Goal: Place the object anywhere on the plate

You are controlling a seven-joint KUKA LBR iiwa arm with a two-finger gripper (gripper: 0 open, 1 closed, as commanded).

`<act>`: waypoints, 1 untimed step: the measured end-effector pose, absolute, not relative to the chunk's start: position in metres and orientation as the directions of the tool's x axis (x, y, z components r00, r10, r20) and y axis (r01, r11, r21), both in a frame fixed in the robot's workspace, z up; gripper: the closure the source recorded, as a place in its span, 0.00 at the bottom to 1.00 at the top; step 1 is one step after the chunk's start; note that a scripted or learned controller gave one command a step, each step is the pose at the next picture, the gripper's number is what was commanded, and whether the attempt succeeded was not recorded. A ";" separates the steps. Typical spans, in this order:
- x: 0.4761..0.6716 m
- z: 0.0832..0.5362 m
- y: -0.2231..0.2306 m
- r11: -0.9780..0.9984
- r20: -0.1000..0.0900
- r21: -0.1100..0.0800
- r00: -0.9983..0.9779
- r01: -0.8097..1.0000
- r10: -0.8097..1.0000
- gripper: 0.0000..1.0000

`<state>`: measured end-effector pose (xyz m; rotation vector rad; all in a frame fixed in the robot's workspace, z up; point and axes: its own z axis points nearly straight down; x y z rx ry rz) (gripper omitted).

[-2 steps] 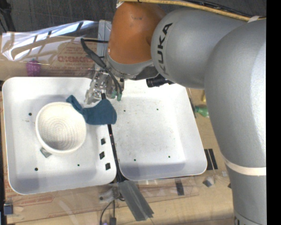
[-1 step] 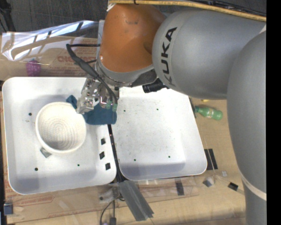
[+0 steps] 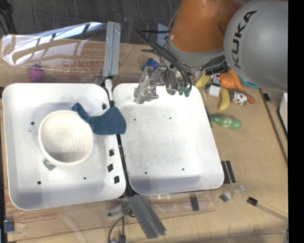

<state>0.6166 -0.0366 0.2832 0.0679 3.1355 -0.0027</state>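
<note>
So here's what we saw looking down at the bench. The left bin (image 3: 20, 186) held a white plate (image 3: 66, 137), more of a shallow ribbed dish really, sitting a bit left of the bin's middle. The object, a dark blue cloth (image 3: 105, 119), was lying crumpled in that same bin with one corner draped over the plate's upper right rim and the bulk of it spilling toward the divider between the two bins. So it was touching the plate but mostly off it.

The right bin (image 3: 167, 151) had just a scatter of dark specks on its floor. The gripper (image 3: 148, 92) hung over that bin's top edge, near the upper left corner, well apart from the cloth. We honestly couldn't tell how its metal tips stood, since they blurred into cables and bracket bits, but nothing was visibly caught in them.

Above it the arm (image 3: 253, 34) bulked in from the right, orange band and grey housing.

Off to the right of the bins, on the bench (image 3: 253, 151), we spotted a little pile of toys: a yellow banana (image 3: 224, 100), a green bottle (image 3: 226, 121), and some orange pieces (image 3: 233, 82). A small purple thing (image 3: 36, 74) sat near the top left.
</note>
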 end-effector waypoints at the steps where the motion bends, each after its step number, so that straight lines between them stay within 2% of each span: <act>1: 0.646 0.411 -0.079 0.999 -0.007 -0.002 -0.999 -0.050 -0.050 1.00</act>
